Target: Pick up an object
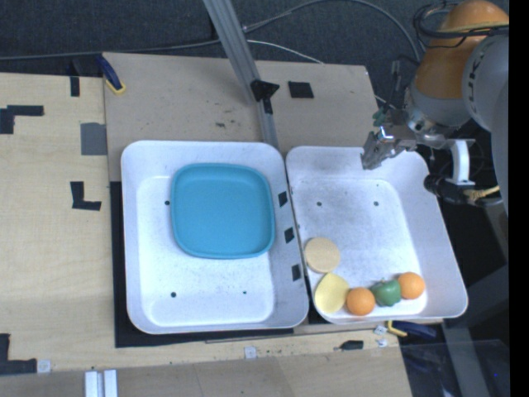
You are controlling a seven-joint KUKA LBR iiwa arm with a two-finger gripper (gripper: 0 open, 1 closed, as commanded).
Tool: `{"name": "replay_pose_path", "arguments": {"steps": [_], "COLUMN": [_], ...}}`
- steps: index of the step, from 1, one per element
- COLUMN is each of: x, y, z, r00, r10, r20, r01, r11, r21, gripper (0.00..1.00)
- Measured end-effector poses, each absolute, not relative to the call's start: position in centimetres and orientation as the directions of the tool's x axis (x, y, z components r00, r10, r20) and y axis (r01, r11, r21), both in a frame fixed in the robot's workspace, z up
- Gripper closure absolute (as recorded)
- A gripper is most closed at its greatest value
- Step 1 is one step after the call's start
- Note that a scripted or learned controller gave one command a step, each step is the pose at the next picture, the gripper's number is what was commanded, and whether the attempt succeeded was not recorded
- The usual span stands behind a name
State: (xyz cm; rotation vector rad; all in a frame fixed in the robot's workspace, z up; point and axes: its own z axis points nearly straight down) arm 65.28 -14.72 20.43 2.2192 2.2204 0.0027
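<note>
The gripper (376, 154) is hovering upper right, probably empty though I can't tell its opening, needing to reach down-frame toward the fruit (360, 301).

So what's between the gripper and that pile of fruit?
Just bare speckled bin floor in the camera view, between the gripper and the fruit.

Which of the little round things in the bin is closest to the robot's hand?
The pale cream disc. It lies highest up the right bin, apart from the yellow piece and two orange balls along the near edge, so it's nearest the hand.
</note>
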Motion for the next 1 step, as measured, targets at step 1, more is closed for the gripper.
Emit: {"name": "replay_pose_path", "arguments": {"steps": [1], "x": [65.24], "y": [-10.43], "z": [20.53], "r00": [-0.003], "r10": [1.000], "r20": [0.001], "r01": [1.000], "r11": [0.003], "r21": [0.000], "gripper": [1.00]}}
